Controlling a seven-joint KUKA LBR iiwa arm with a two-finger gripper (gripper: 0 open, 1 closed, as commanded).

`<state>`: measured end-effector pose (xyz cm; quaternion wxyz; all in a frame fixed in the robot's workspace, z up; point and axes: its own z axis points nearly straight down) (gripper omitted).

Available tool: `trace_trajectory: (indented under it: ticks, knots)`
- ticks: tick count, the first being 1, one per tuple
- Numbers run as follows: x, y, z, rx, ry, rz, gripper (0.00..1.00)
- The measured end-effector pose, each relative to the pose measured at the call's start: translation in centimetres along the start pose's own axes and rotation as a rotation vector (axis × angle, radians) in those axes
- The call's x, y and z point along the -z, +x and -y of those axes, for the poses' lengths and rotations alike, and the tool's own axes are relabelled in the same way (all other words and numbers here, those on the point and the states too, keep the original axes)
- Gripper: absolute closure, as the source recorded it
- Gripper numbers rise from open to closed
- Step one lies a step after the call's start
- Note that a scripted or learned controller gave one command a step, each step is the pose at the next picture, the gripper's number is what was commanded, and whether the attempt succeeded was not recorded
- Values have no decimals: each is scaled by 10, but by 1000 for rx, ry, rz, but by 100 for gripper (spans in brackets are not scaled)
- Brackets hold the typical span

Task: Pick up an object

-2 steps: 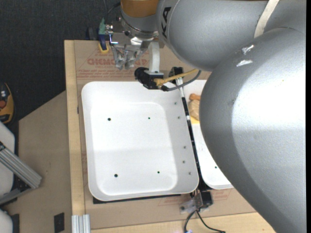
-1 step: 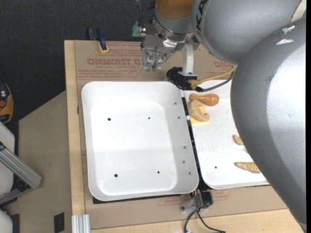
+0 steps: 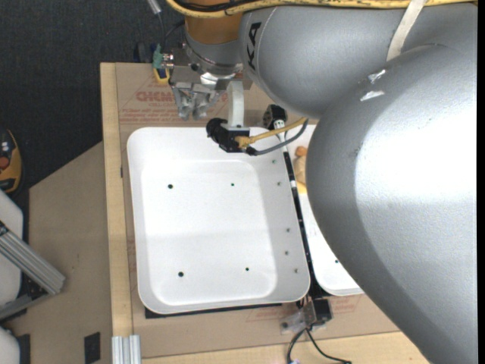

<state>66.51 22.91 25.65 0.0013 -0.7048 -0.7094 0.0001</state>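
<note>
Seen from above at a slant: two shallow white bins side by side on a tan surface (image 3: 114, 203). Left bin (image 3: 151, 226) at centre, floor dotted with small dark holes. Right bin (image 3: 333, 275) at 4 o'clock, mostly hidden beneath the large grey arm (image 3: 394, 127) sweeping in from 3 o'clock. Orange band (image 3: 212, 6) above the wrist at 12 o'clock. Tool (image 3: 193, 106) at 11 o'clock, hanging just beyond the left bin's far rim; whether together or apart, cannot tell. Black fitting with yellow cable (image 3: 227, 136) at the left bin's far right corner. Small tan object (image 3: 301, 155), mostly hidden, in the right bin's far left corner, near 1 o'clock.
</note>
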Motion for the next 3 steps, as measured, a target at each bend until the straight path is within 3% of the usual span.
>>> trace_trajectory:
  ticks: [1, 2, 3]
  knots:
    - [-37, -4, 96, -7, 9, 3, 100]
    - [-6, -5, 7, -6, -12, 0, 100]
    - [-113, -4, 123, -6, 18, 6, 100]
